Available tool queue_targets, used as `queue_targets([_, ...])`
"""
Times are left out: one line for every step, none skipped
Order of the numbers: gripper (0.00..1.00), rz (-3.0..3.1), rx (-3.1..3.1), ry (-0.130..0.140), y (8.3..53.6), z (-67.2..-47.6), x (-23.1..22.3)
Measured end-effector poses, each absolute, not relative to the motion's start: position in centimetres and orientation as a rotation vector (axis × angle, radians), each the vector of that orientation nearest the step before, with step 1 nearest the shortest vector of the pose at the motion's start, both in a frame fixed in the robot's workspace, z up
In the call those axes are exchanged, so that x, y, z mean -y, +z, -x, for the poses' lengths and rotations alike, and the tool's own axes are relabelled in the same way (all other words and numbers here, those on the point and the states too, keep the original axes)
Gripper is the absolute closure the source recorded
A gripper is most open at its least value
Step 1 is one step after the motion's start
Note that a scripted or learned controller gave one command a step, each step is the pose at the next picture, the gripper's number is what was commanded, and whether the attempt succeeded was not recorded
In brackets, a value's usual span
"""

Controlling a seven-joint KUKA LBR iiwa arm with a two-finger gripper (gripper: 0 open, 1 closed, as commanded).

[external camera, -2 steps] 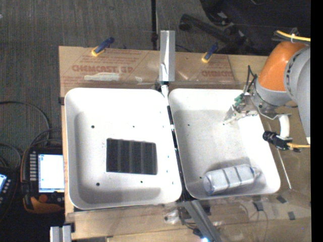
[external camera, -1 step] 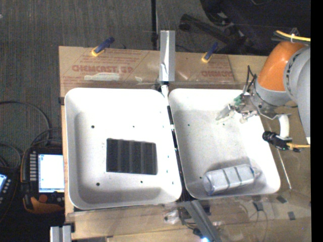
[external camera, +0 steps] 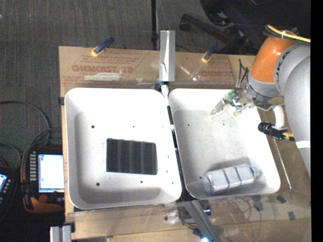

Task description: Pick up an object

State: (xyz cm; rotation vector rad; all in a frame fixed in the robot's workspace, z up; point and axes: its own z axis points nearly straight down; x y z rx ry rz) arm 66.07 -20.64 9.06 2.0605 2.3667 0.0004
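Gripper of the grey arm hangs over the far part of the right white bin, its pale fingers spread a little apart with nothing between them. Well below it, toward the near edge, lies a clear plastic bottle on its side. Left of the gripper, the left white bin holds a dark ribbed rectangular tray.

Two shallow white plastic bins side by side: left bin, right bin. One dark ribbed rectangular block in the left bin. One clear plastic bottle lying in the right bin. Two blue and yellow clamps on the brown board: one at left, another at right. One upright grey metal post.
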Motion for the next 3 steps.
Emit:
queue_targets([0.00, -1.921, -2.480, -0.006, 12.8, -66.9, 22.0])
queue_targets([0.00, -2.182, -2.260, 0.001, 20.6, -56.2, 18.0])
queue_targets([0.00, -2.229, -2.212, -0.001, 21.0, -52.2, 22.3])
